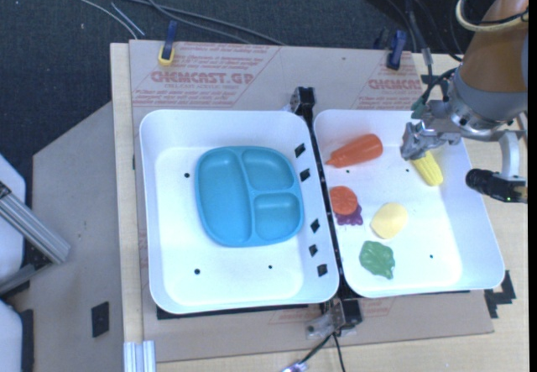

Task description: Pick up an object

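A single fixed camera looks down from above at a slant, set well back. The desk runs across the middle of the frame with dark floor beyond its far edge at the top. Both white bins sit fully in frame, the left bin and the right bin. The arm enters from the upper right.

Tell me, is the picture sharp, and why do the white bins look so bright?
Camera view: the white bins look washed out by strong overhead light; the blue divided plate has soft highlights; the toy foods, like the orange carrot, cast only faint shadows; the end effector looks slightly blurry; the whole picture is rather coarse.
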